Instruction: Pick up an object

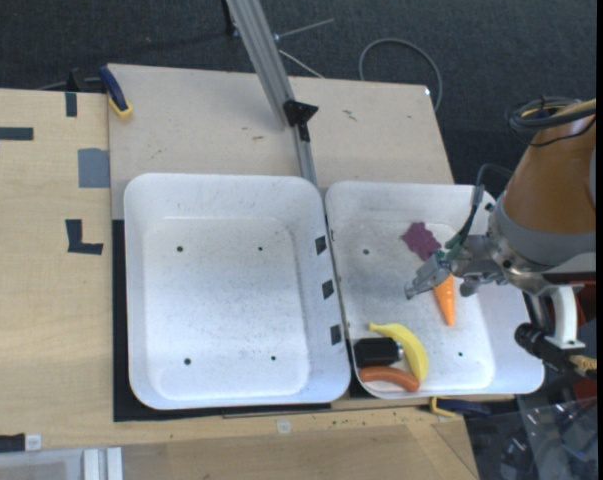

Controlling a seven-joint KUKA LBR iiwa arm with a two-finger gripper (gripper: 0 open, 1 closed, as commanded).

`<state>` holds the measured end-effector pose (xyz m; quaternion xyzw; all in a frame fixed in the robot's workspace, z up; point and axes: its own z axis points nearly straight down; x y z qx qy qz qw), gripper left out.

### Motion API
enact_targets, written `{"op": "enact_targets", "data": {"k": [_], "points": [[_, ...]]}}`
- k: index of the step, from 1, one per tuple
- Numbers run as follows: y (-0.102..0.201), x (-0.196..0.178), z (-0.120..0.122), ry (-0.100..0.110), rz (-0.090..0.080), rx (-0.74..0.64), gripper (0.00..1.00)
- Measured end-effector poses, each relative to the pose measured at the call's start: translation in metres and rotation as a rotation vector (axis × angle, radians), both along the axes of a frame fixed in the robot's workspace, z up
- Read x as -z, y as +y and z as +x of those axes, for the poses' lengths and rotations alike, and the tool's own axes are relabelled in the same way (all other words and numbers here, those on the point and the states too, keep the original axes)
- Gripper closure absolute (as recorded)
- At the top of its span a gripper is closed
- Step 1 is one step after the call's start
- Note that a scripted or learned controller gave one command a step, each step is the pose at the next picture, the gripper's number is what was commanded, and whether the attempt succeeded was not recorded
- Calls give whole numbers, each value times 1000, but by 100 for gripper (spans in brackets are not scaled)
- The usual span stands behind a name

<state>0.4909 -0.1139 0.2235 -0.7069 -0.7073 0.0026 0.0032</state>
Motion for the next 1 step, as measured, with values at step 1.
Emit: {"op": "enact_targets", "data": {"k": [1], "points": [[-4,63,1,0,0,1,0]]}}
